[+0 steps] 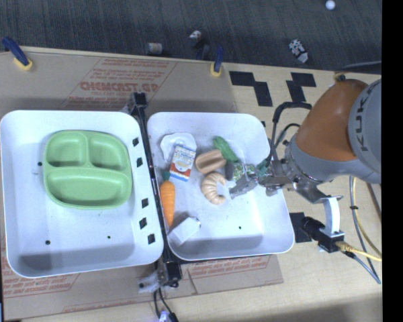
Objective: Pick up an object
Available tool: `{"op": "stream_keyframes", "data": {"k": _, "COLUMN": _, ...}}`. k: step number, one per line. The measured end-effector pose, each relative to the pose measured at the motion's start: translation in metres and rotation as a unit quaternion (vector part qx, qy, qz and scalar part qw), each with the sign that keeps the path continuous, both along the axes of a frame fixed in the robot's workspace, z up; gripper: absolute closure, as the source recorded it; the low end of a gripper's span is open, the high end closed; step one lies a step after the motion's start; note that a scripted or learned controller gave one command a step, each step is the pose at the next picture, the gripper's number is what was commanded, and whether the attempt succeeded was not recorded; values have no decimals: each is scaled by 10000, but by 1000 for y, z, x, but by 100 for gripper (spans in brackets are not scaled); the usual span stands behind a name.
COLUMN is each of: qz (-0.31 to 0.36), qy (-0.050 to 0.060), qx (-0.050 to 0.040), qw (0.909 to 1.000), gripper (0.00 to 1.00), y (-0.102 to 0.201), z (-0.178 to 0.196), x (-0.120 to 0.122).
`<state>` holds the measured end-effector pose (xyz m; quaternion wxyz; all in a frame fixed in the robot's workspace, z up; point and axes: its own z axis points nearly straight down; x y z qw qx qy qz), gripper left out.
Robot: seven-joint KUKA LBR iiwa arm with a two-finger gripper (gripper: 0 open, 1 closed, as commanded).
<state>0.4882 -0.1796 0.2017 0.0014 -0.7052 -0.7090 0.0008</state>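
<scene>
My gripper (pixel 240 180) reaches into the right bin (pixel 255 237) from the right, low over its middle, just right of a tan croissant (pixel 213 188). Whether anything sits between its parts is unclear. A brown bread roll (pixel 209 159) and a green vegetable (pixel 225 149) lie just above and left of it. Further left are a small milk carton (pixel 181 162), an orange carrot (pixel 168 202) along the bin's left wall, and a white block (pixel 184 230) near the front.
The left bin (pixel 20 247) holds a green divided plate (pixel 88 168). A black divider strip (pixel 146 173) runs between the bins. The arm's orange band (pixel 332 123) looms over the right bin's right rim. Cables (pixel 363 237) trail on the bench at right.
</scene>
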Motion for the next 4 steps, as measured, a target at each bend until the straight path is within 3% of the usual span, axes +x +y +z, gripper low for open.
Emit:
{"op": "stream_keyframes", "data": {"k": 1, "qz": 10, "qy": -61, "qx": -5, "qw": 10000, "gripper": 0, "y": 63, "z": -105, "x": 115}}
{"op": "stream_keyframes", "data": {"k": 2, "qz": 23, "qy": -51, "qx": -5, "qw": 10000, "gripper": 100, "y": 63, "z": -94, "x": 115}}
{"op": "stream_keyframes", "data": {"k": 3, "qz": 17, "qy": -6, "qx": -1, "qw": 10000, "gripper": 100, "y": 121, "z": -9, "x": 39}}
{"op": "stream_keyframes", "data": {"k": 4, "qz": 35, "qy": -1, "qx": -2, "qw": 10000, "gripper": 100, "y": 121, "z": 1, "x": 40}}
